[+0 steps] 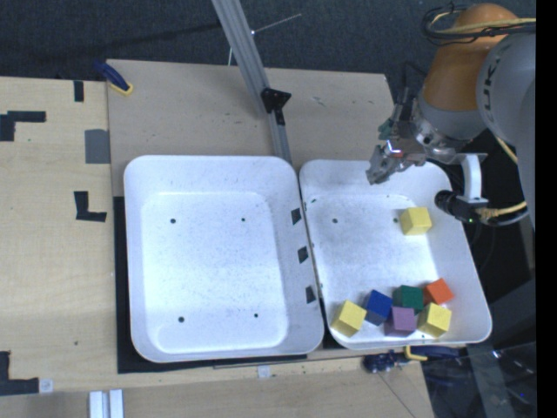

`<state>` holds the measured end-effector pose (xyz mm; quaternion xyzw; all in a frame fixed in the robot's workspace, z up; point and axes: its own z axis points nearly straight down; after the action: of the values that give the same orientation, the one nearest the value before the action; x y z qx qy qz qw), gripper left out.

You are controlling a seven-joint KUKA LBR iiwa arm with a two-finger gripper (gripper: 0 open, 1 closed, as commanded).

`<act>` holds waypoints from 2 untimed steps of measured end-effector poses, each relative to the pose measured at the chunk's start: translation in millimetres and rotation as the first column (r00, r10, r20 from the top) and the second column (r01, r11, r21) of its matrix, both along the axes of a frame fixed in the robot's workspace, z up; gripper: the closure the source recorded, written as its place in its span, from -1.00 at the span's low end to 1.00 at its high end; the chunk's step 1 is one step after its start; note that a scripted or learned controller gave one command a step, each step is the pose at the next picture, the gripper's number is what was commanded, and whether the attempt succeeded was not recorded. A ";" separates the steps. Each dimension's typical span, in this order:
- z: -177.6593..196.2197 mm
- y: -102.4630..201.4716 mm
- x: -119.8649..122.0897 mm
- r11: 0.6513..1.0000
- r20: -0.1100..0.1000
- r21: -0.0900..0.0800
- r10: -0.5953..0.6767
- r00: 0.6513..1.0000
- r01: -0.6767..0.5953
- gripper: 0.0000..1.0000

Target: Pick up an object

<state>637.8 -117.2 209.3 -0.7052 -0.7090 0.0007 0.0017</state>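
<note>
Right white bin (452, 259) holds a lone yellow cube (415, 220); jaws' state cannot be told.

2 bins sit side by side on the bench (191, 103): the left bin (139, 259) and the right bin (348, 190). 1 lone block (415, 221) lies right of centre in the right bin, while 6 blocks (396, 309) cluster along its near edge. The gripper (380, 171) hangs over the right bin's far edge, behind the lone block.
</note>
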 end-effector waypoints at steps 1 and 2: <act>13.0 56.8 -11.1 1.000 0.002 0.001 0.002 1.000 -0.002 1.00; 19.4 103.7 -27.3 1.000 0.001 0.000 0.001 1.000 -0.001 1.00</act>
<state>610.5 -13.5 228.8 -0.7047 -0.7095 0.0002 0.0014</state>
